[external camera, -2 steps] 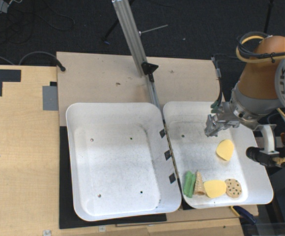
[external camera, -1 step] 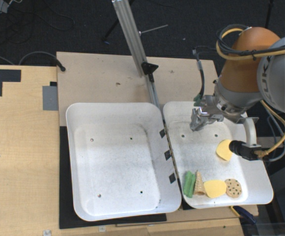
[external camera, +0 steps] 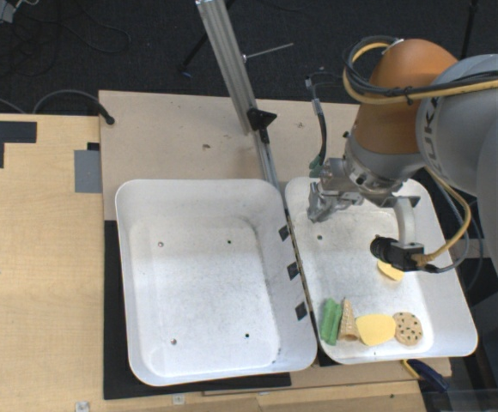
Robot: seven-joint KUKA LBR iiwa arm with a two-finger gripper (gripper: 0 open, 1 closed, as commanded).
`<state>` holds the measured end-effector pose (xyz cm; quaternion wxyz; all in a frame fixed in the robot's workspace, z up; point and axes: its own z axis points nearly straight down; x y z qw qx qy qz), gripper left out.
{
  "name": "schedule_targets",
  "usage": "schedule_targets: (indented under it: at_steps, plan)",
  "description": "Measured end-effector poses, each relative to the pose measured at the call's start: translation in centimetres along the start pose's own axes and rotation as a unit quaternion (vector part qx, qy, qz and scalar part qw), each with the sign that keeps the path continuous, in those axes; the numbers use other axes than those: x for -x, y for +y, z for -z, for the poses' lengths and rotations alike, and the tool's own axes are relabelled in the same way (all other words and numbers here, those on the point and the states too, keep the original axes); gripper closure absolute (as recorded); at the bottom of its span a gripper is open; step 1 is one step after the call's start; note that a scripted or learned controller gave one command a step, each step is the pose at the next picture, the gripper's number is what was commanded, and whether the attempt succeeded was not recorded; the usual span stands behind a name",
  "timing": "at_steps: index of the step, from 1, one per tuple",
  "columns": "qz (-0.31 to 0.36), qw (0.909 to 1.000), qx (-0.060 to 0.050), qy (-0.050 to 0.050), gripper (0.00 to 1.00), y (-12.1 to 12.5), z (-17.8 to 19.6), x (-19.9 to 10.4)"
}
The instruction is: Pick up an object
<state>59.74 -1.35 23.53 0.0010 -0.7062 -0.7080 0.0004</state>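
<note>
While the jaws point(external camera: 322, 206) hang over the upper end of the right bin point(external camera: 455, 337), I cannot tell their state. Toy foods lie along the frame's lower right: green piece point(external camera: 330, 321), cone point(external camera: 349, 319), yellow piece point(external camera: 374, 330), cookie point(external camera: 408, 328), well apart from them.

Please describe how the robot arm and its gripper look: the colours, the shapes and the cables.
The arm is grey and rounded, with a large orange dome-shaped band above the wrist. Yellow and black cables loop around that band. The gripper is small, metallic grey. A black cable rises from it.
</note>
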Motion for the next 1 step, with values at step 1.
schedule_targets:
  at_steps: [1]
  plan:
    - [0.001, 1.0000, 0.000, 0.000, 1.00, 1.45, -1.08, -5.59]
